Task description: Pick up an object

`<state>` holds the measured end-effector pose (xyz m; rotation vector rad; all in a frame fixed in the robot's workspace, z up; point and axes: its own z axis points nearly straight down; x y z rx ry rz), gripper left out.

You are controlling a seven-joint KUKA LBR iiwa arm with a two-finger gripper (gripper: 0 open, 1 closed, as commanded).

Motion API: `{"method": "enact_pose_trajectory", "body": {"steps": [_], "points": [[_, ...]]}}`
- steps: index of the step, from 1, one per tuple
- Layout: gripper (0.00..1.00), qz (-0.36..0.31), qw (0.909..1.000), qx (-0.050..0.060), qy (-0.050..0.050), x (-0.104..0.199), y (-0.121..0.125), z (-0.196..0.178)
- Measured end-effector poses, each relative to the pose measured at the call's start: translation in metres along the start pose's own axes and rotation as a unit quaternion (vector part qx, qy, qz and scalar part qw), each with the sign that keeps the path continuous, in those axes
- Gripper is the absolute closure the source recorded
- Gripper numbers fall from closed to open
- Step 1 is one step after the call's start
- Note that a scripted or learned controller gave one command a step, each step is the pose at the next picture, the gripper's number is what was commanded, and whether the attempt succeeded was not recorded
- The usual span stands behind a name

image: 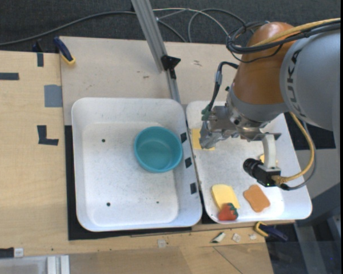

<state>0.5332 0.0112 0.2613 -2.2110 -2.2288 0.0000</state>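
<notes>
While we looked down at the bench, we saw a teal bowl sitting alone in the left bin. Further right, the gripper hung low over the right bin, at its left wall, touching a yellow piece there; we could not tell its state or whether it gripped anything. Near that bin's front edge lay a yellow block, a red piece touching it, and an orange piece just beside.

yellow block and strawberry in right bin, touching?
Touching. Camera view shows the strawberry pressed against the yellow block's lower edge, no gap, in the right bin.
</notes>
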Motion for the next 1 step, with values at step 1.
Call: {"method": "enact_pose_trajectory", "body": {"steps": [1], "points": [[1.00, 0.001, 1.0000, 0.001, -0.001, 0.0508, 0.0068, 0.0216]]}}
